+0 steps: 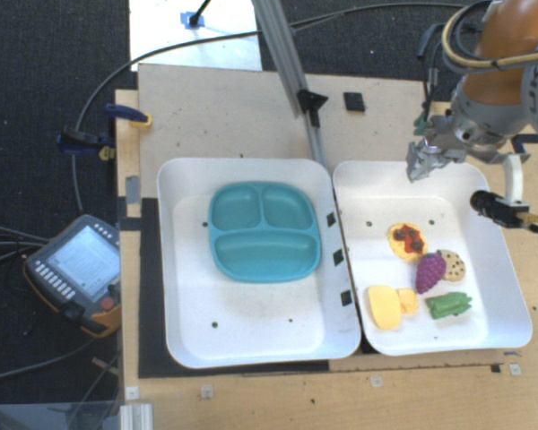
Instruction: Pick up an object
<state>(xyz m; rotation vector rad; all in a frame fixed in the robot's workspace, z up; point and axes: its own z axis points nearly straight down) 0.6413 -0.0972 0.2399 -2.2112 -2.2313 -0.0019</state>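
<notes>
toy foods (421, 280) lie clustered in right bin (493, 330).

Robot lab: teach pendant (74, 271), clamped bench (224, 119), trailing cables (99, 88).

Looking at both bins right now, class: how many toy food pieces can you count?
6, all in the right bin: pizza slice, purple grapes, cookie, green vegetable, large yellow piece, small yellow piece. The cluster is tight, so another may be hidden.
</notes>
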